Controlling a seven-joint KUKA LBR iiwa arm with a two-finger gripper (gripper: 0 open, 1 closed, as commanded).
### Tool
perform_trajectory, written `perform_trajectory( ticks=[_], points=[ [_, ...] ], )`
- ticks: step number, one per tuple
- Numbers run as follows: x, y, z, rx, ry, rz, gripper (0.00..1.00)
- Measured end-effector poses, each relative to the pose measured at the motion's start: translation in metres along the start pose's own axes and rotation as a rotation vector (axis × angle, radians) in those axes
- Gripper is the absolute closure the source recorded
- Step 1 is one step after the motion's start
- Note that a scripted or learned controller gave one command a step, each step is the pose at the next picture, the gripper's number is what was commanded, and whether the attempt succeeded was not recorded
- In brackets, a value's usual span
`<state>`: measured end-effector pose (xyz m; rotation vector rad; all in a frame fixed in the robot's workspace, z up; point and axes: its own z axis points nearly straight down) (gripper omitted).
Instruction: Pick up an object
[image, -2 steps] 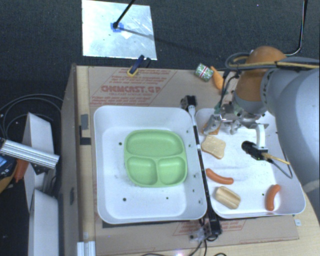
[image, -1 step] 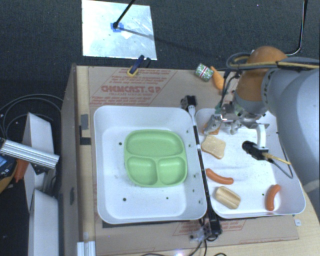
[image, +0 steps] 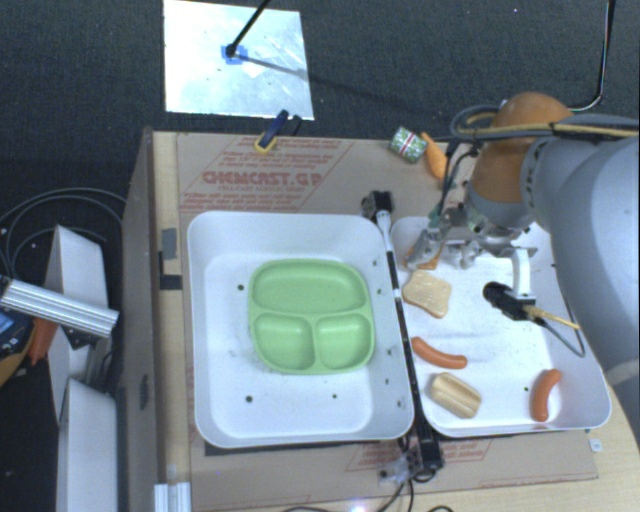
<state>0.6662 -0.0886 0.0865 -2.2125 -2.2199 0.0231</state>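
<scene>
The arm reaches in from the right and its pincer (image: 440, 250) hangs low over the far left corner of the right bin (image: 500, 360), close to the wall shared with the left bin (image: 220, 400). Whether the pincer is spread, pressed together or pinching anything cannot be told from this angle. A small tan scrap (image: 426, 259) seems to sit at its tip, too blurred to name.

The toast (image: 427, 295) lies flat just on the near side of the pincer, apart from it. Nearer the camera a sausage (image: 440, 353) lies across the bin floor, and a roll (image: 455, 395) lies just beyond that, near the front rim. A second sausage (image: 543, 393) lies in the bin's front right corner, well apart from the rest.

The left bin holds a green plate (image: 312, 315) with three compartments, set about in its middle.

Behind the bins, on the cardboard (image: 300, 170), a small can (image: 408, 143) lies just beside a carrot (image: 436, 160), and a yellow clip (image: 272, 133) lies farther left.
</scene>
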Motion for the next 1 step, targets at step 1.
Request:
perform_trajectory(
  ticks=[1],
  points=[
    [-0.0012,0.0001,0.0,0.001,0.003,0.0,0.0]
  ],
)
